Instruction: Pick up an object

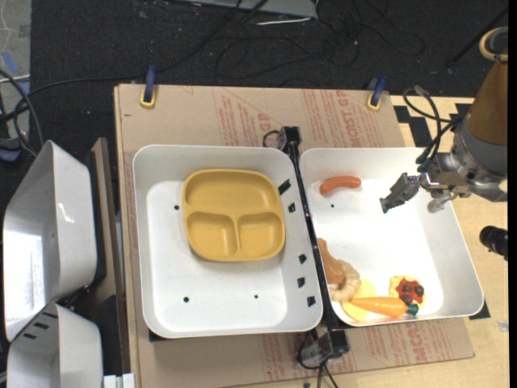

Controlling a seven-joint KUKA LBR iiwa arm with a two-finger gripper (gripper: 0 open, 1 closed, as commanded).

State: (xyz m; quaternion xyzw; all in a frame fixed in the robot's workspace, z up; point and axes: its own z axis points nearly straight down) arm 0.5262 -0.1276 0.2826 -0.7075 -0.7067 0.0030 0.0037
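Camera view puts the two-finger gripper (401,192) over the upper right part of the right-hand shallow white bin (452,225), and we cannot tell how its jaws stand: the dark tip is small and seen at a slant, with nothing visibly between the fingers. We judge it is hanging above bare bin floor, poised to choose a target rather than committed to one.

Nearest to it is the small orange-red sausage-shaped toy (340,184), lying flat near the bin's far wall, apart from the gripper and to its left. It lies alone with room around it, which in our view makes it the easiest pick.

Along the near edge the remaining items crowd together: a long orange carrot-shaped toy (378,305), a small yellow piece with red and dark spots (407,289), and a pale tan lumpy toy (337,274) pressed against the divider. They touch or overlap, so we cannot separate their outlines surely.

In the left white bin (157,297) a yellow plastic plate with three compartments (234,215) rests flat. The grey arm with its orange band (489,115) is cut off by the right edge.
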